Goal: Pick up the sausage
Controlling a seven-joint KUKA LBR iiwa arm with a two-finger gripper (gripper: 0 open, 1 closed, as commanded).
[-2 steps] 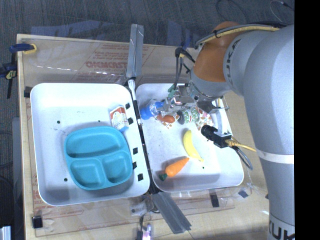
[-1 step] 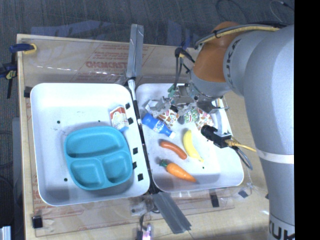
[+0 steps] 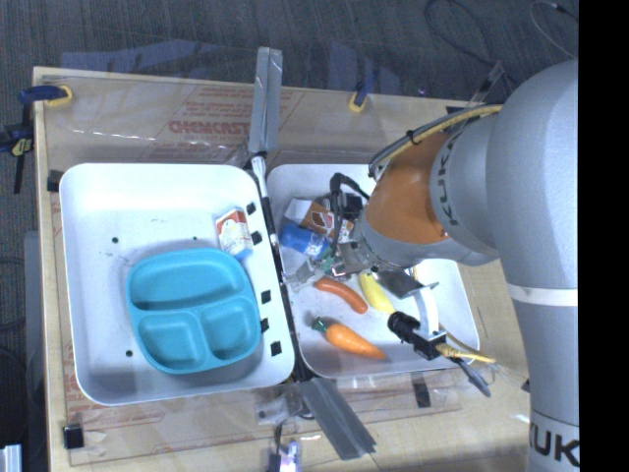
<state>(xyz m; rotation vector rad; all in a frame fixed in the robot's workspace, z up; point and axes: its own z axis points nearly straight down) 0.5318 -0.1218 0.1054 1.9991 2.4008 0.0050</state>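
The grey arm's two-finger gripper (image 3: pixel 339 256) hangs over the right-hand shallow white plastic bin (image 3: pixel 462 308); whether it is released or clenched cannot be told. The small red-orange toy sausage (image 3: pixel 341 295) lies just below it, untouched. Judged light, stiff and smooth, likely slippery; best taken across its middle. An orange plastic carrot (image 3: pixel 349 338) lies further below.
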